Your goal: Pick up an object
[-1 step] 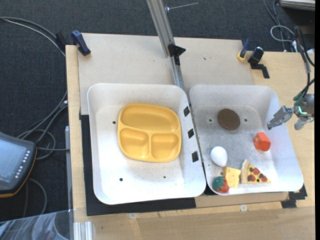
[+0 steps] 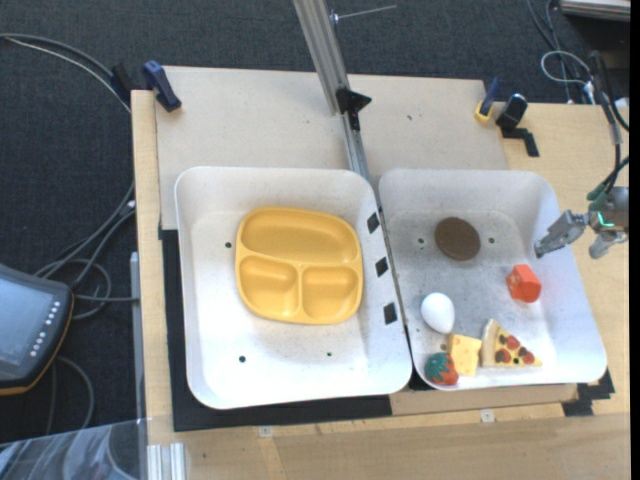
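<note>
In the right bin (image 2: 470, 182) lie a brown round disc (image 2: 457, 238), an orange-red block (image 2: 524, 283), a white egg (image 2: 437, 311), a yellow cheese wedge (image 2: 463, 353), a pizza slice (image 2: 509, 348) and a small red-and-green piece (image 2: 440, 369). A yellow divided plate (image 2: 298, 265) sits in the left bin (image 2: 210, 373). My gripper (image 2: 581, 241) hangs over the right bin's right rim, up and to the right of the orange-red block. It is open, with nothing between its fingers.
A slanted metal pole (image 2: 322, 43) runs down to the seam between the bins. Clamps sit at the bench's back corners: blue (image 2: 160, 84) and yellow-black (image 2: 505, 110). Cables and a pendant (image 2: 28, 328) lie on the floor to the left.
</note>
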`<state>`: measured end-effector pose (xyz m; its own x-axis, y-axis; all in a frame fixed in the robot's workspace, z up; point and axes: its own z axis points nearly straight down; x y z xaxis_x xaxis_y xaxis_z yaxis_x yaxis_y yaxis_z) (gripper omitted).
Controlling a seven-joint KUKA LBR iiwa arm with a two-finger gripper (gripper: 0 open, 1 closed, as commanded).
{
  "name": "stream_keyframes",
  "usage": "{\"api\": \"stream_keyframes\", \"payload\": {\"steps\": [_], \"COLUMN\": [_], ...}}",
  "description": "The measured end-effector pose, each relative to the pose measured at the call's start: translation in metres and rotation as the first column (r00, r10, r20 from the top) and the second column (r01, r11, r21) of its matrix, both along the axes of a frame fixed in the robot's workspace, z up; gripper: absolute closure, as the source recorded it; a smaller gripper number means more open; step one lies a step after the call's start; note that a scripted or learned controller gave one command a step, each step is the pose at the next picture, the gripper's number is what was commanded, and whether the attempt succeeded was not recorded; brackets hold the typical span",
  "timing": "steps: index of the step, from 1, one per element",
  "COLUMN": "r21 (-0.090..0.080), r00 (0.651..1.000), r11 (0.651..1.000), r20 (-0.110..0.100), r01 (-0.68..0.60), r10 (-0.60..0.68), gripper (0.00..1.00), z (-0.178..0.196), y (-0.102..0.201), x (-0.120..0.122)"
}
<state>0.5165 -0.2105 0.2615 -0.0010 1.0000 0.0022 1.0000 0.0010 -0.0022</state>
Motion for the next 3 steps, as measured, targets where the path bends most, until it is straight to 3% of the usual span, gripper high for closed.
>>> {"api": "stream_keyframes", "payload": {"steps": [2,3], "r21": [0.001,0.002], "r00": [1.000,1.000], "r11": [1.000,1.000], "r20": [-0.004,-0.005], "r01": [0.001,0.001], "r10": [-0.001,-0.001], "gripper": [0.00,0.00], "z": [-0.089,-0.151], "y": [0.001,-0.001], "x": [0.005,0.008]}}
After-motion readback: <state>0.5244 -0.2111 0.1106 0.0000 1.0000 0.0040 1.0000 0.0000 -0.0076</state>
